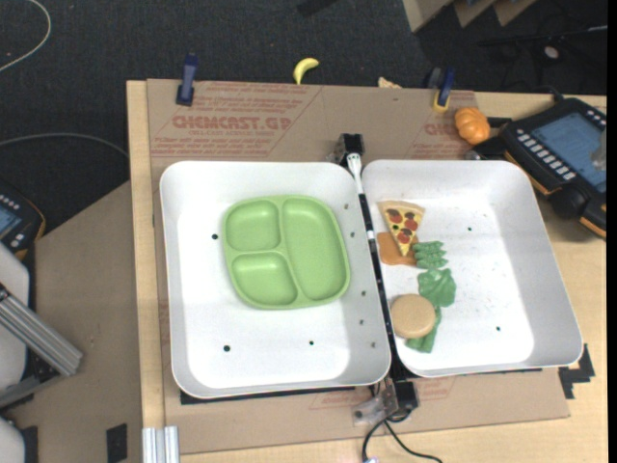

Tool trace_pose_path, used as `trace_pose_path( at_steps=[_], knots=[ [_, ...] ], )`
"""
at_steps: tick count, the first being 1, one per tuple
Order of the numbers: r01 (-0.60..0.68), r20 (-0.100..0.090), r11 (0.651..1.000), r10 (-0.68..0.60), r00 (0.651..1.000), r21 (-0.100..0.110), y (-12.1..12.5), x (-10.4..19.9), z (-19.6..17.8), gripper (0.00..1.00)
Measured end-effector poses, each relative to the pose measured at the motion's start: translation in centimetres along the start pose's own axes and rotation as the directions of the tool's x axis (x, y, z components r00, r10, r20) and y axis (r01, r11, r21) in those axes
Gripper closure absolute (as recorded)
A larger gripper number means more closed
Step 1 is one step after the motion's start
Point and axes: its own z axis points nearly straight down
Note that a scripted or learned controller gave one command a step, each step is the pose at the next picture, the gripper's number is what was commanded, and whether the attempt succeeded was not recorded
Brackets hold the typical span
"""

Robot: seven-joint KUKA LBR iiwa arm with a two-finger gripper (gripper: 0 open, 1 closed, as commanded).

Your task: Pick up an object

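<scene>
A toy pizza slice (pixel 401 222) lies at the left side of the right bin (pixel 511 258), partly over a tan flat piece (pixel 388 250). Below it are green leafy toy pieces (pixel 436 273). A round tan toy bun (pixel 414 315) sits near the bin's front left corner, resting on more green. In the left bin (pixel 193 326) lies a green divided plate (pixel 286 251) with three compartments.
Blue clamps (pixel 186 80) (pixel 443 87) hold the cardboard sheet at the back. A yellow banana toy (pixel 305 68) and an orange toy (pixel 471 123) lie beyond the bins. A black handheld pendant (pixel 564 148) sits at the right.
</scene>
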Motion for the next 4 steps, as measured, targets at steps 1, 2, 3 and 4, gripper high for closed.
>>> trace_pose_path(
  at_steps=[1,2,3,4],
  knots=[
    [0.007,0.008,1.0,-0.007,1.0,-0.025,3.4,1.4,-10.3,1.0],
    [0.003,-0.003,1.0,-0.003,1.0,0.003,1.3,2.6,2.5,1.0],
    [0.009,0.008,0.999,-0.009,1.0,-0.03,6.2,4.9,-11.4,1.0],
    [0.0,0.002,1.0,0.0,1.0,-0.003,10.0,-0.2,-3.1,1.0]
  ],
)
